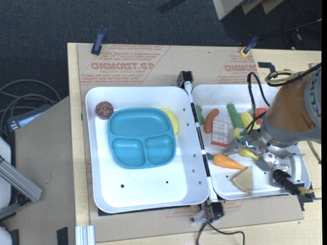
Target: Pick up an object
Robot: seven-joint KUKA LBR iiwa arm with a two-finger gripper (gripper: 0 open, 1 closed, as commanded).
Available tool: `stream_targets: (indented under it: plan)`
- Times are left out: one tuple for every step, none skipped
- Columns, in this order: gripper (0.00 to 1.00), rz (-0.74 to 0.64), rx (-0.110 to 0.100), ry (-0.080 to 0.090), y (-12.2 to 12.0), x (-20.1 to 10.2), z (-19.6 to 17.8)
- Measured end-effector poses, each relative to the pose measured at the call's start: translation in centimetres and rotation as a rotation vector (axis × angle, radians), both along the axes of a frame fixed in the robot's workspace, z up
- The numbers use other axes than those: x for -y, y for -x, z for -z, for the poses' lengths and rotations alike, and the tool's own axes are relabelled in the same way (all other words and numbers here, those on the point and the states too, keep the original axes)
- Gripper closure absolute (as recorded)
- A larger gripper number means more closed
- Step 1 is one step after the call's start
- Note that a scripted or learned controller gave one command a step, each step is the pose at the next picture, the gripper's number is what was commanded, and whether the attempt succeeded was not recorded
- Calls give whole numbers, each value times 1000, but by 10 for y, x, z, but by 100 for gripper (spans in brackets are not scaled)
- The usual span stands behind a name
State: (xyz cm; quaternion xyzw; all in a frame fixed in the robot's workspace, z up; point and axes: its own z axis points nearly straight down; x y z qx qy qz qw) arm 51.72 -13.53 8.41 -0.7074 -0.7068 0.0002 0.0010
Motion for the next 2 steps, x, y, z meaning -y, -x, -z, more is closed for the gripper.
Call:
stream_targets:
  plan:
    - [100,1,2,1,-1,0,-10]
    - [100,-3,3,0,-33,-88,-101]
